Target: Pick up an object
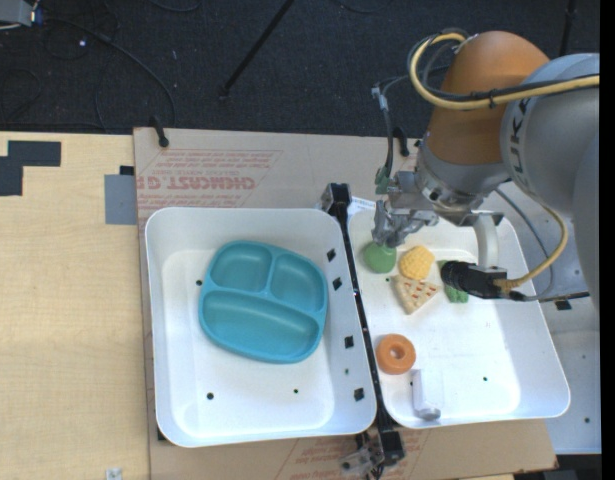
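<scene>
The gripper [387,238] hangs low over the right bin [507,388], directly above a small green round object [379,259]; whether it grips it I cannot tell. Just right lie a yellow corn piece [417,262] and waffle wedge [418,294]; an orange doughnut [395,353] sits below. The teal divided plate [263,300] lies well left.

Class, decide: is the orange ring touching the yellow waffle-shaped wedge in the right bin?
Apart. The camera view shows bare white bin floor between the orange ring and the waffle wedge.
</scene>
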`<state>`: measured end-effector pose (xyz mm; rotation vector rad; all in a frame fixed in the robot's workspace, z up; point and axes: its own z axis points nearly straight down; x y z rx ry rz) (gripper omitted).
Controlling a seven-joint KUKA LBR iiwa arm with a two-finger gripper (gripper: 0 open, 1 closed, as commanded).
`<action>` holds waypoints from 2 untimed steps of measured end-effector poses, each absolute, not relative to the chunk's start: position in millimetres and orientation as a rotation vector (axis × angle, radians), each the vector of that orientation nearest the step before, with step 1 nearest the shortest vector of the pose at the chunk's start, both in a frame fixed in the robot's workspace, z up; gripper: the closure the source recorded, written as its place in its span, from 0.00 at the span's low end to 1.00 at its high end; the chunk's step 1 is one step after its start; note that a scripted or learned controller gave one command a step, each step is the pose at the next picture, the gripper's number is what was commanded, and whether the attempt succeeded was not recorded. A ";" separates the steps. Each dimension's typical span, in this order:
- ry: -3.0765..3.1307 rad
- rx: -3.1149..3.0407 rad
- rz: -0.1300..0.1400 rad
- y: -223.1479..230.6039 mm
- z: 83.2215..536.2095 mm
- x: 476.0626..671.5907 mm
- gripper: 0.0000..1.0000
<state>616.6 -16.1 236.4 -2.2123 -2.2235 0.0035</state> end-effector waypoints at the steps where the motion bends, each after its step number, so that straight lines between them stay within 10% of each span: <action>1: -2.225 -2.211 0.003 43.1 239.8 609.6 1.00; 2: -2.225 -2.210 0.005 104.1 228.0 594.5 1.00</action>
